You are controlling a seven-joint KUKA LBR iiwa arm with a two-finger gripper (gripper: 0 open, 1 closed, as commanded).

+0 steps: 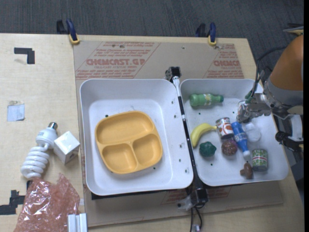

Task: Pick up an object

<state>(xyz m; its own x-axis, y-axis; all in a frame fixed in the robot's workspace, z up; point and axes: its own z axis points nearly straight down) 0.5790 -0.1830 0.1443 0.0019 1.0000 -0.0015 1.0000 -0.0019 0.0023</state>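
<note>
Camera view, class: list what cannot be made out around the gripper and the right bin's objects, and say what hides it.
- Gripper: finger state too small and blurred to tell.
- Arm: cut off by the right edge.
- Can label: too small to read.
- Brown figure: too small to identify.

We see the gripper (247, 109) low over the right bin (212, 177), just above a blue bottle (240, 135) lying beside a small can (224, 127). A banana (202, 132) and green bottle (206, 99) lie nearby. The left bin (91, 129) holds a yellow tray (128, 142).
</note>
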